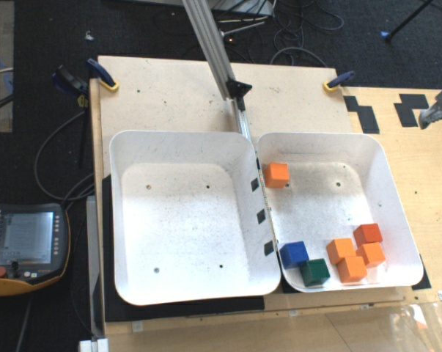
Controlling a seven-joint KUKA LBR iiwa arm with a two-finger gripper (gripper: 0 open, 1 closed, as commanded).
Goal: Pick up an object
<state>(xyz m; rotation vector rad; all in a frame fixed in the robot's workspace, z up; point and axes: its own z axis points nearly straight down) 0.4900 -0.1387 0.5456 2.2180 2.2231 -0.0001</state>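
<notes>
at far right edge, grey hand [435, 111], clear of bins.

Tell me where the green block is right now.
The green block lies in the right bin, at its near edge, touching the blue block and just left of the orange cluster.
</notes>
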